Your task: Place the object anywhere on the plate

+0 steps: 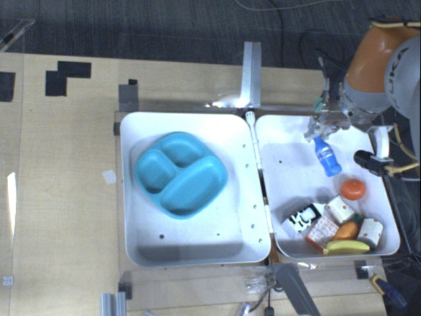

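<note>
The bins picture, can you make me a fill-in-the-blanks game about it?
1. The blue plate sits in the ____ bin.
2. The small bottle just below the gripper is colored ____.
3. The banana lies in the right bin near its ____ edge.
4. The plate has ____ compartments.

Missing words: left; blue; front; three
</note>
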Controlling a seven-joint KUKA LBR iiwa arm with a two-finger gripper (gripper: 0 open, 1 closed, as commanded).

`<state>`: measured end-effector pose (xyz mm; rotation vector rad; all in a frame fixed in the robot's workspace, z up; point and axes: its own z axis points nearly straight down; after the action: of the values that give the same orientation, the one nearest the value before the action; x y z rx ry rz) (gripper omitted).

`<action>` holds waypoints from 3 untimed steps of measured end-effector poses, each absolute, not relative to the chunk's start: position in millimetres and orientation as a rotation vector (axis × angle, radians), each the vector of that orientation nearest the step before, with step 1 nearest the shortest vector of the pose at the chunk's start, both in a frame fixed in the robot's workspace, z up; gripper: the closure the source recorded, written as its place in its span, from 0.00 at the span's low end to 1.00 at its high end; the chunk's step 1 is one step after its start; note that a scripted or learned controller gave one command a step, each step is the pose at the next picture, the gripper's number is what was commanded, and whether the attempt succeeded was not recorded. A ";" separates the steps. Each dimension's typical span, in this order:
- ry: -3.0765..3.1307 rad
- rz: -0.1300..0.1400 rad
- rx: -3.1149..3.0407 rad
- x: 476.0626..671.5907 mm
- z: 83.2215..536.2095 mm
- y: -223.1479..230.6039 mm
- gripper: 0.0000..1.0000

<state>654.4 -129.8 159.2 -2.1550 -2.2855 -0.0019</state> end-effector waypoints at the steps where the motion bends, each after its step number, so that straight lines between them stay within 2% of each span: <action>1: -2.164 0.001 -2.275 617.2 182.1 -66.4 1.00; 2: -2.267 0.004 -2.171 596.1 181.2 23.0 1.00; 3: -2.439 0.002 -1.979 602.2 181.8 95.5 1.00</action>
<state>602.2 95.5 181.8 -1.9788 -2.4389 0.0017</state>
